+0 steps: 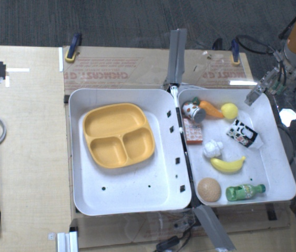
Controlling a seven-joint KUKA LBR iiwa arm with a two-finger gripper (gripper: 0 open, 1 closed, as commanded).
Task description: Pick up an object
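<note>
The arm comes in at the upper right, its orange band at the picture's edge, and its claw [255, 95] hangs over the far right rim of the right bin [280, 156]. Whether the claw is apart or together cannot be told from this angle; nothing shows between its tips.

The right bin holds all the loose things. Taking the banana [228, 165] as the landmark: it lies near the bin's middle, curved, yellow. Just above it and a little left sits a small white lump [212, 149]. Further up and to the right lies a black-and-white carton [241, 134], tilted. Above that, a lemon [230, 111] rests near the bin's far wall, with a carrot [210, 109] touching or just beside it on the left. Left of the carrot is a small round toy [192, 110] in red, white and dark colours, and below that a reddish flat box [193, 133] lies along the bin's left wall. Below the banana, a green bottle [245, 191] lies on its side, and to its left sits a round tan ball [209, 189].

The left bin [84, 193] carries a yellow divided plate [119, 135], well left of the banana. Both bins sit on the table [21, 114].
</note>
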